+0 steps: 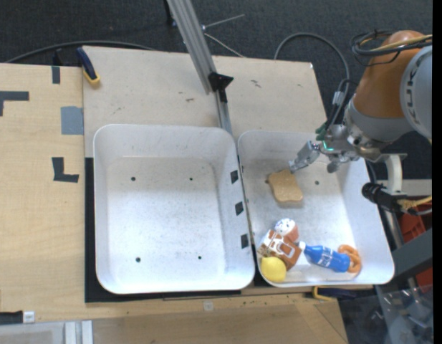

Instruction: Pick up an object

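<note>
1. The gripper (317, 156) hangs over the right bin (364, 213), its fingers spread apart and grasping nothing.
2. A tan bread slice (286, 188) lies just beside the fingertips, in that bin's upper middle.

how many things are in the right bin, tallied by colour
tan block: 1
yellow ball: 1
blue and orange toy: 1
white and orange toy: 1
total: 4, all in the right bin
</note>
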`<state>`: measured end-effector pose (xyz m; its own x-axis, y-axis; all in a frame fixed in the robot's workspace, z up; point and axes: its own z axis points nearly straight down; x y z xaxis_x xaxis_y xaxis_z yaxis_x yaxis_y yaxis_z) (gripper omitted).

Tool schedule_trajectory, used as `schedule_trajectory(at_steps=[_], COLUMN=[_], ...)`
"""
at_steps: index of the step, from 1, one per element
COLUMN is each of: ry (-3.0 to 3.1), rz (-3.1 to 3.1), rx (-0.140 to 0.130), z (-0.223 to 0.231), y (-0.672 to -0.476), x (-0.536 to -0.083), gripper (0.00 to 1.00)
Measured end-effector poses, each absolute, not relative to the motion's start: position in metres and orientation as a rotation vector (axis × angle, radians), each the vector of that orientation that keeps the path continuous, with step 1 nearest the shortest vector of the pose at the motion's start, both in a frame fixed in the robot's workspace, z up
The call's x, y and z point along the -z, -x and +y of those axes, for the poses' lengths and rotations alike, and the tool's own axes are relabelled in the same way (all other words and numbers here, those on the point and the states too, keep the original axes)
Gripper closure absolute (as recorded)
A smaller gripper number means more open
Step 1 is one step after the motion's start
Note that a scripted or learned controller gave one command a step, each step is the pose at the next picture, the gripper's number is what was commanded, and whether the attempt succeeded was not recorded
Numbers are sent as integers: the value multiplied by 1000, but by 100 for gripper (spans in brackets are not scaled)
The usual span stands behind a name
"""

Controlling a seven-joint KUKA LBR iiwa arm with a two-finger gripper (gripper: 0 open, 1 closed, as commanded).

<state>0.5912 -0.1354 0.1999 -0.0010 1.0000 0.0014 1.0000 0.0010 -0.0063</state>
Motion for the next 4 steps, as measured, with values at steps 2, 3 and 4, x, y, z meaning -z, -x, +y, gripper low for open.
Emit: schedule_trajectory(at_steps=[2,3,4], ry=[2216,2219,2217], rz=[-2218,-2222,-2222], rx=[-8,-5,-2], z=[-134,-133,-132], y=[-584,-583,-584], x=[-140,-87,-99], gripper=[0,0,100])
